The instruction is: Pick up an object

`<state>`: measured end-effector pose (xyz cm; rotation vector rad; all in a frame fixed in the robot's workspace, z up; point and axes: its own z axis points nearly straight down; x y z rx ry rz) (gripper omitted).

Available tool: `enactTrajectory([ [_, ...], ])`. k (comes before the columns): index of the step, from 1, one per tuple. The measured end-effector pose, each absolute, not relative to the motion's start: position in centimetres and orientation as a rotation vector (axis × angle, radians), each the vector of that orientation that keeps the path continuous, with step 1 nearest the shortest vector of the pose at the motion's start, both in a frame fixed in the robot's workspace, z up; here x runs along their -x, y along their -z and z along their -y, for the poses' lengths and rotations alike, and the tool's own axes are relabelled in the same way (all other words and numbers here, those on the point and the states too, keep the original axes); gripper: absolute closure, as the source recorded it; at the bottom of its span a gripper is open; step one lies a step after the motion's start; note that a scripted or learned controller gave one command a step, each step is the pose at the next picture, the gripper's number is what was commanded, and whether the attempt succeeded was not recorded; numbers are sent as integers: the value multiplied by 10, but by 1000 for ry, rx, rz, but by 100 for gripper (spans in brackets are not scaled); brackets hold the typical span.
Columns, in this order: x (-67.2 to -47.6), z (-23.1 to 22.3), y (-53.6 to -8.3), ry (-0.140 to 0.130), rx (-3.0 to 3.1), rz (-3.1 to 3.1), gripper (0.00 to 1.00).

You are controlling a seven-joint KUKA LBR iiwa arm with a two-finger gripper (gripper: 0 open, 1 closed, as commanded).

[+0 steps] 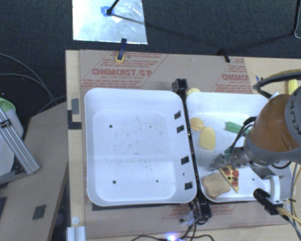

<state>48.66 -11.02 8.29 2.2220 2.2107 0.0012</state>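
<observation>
Gripper (226,159) above pizza slice (231,176).

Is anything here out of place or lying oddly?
One small yellow piece sits on the back rim between the two bins, not inside either. The other food items, such as the pizza slice, lie flat in the right bin.

At the right of the frame the arm (286,129) shows as a rounded grey shell with a broad orange band (271,122) across it and dark lettering at its edge, too cut off to read. Black cables (239,134) loop beside it, down to a dark metal gripper (226,159), perhaps blurred.
</observation>
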Motion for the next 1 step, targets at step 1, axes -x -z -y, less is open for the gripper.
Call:
enactTrajectory([
  [1, -492, 109, -100, -12, -2210, -2209, 100],
])
